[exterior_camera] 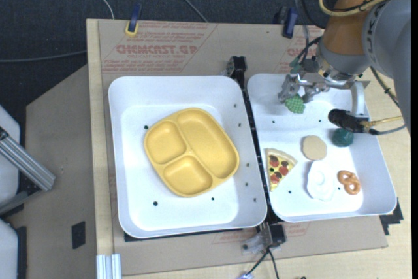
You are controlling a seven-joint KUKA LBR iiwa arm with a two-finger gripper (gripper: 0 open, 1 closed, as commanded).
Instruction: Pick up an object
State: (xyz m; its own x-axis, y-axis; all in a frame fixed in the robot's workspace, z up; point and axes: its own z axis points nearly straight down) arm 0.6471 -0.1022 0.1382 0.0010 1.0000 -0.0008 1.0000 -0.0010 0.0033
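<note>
Fingers (293,89) sit just above the green toy (296,104), touching it.

— What's around your pincer?

— My gripper (295,93) hangs over the right bin's (375,202) far-left corner, a small green piece (296,104) right under the tips. Past the bin's middle lie a teal ball (341,136), a tan cookie (314,147), a pizza slice (279,168), a white disc (321,181) and a pretzel (349,181).

— And left of that bin?

— The left bin (124,160), with a yellow plate (190,151) inside.
</note>
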